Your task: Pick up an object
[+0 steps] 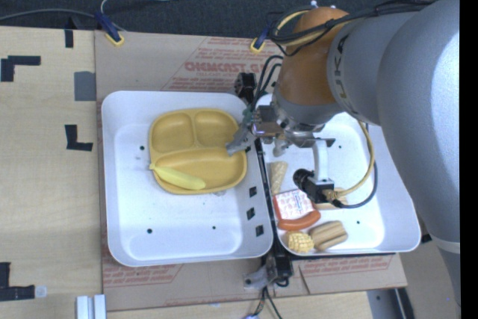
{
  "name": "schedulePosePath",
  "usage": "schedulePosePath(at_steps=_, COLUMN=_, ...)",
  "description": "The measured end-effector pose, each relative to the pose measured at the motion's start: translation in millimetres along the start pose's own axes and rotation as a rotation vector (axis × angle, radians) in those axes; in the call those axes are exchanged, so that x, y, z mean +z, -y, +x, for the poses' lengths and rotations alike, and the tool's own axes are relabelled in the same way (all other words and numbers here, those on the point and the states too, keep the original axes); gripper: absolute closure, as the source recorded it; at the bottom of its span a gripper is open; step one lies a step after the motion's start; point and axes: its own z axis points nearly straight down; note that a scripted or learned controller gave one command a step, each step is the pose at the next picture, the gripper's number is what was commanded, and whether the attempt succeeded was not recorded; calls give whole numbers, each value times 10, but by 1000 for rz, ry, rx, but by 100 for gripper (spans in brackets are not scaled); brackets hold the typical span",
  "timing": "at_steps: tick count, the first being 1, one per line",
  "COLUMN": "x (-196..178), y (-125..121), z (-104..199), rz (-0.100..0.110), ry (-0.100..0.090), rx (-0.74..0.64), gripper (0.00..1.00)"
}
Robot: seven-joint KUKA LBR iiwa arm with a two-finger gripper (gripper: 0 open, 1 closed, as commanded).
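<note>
The gripper (246,137) sits low over the right edge of the left bin (123,183), at the divide between the two bins. Its fingertips lie at the right rim of the yellow divided plate (198,149). Whether it is spread or pressed together cannot be told, since the wrist hides it from above. No object is visibly gripped.

Left bin: the yellow divided plate occupies the upper middle of the bin. A banana (179,177) lies on the lower left part of the plate, tilted with its right end lower.

Right bin (388,228): a pale cone-shaped item (278,174) lies near the left wall, just below the wrist. Below it rests a small red-and-white packet (291,202). A sausage (299,221) lies directly under the packet, touching it. A corn cob (300,241) lies at the lower left corner, and a bread roll (328,234) lies just beside it on the right.

The arm (396,78) enters from the right, with the orange band (302,63) above the wrist. A yellow cable (367,168) loops down from the arm over the right bin.
</note>
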Motion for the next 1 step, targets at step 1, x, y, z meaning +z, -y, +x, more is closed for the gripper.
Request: schedulePosePath(at_steps=1, x=-8, y=-609, z=-725, rz=-2, ry=0, rx=0, gripper=0)
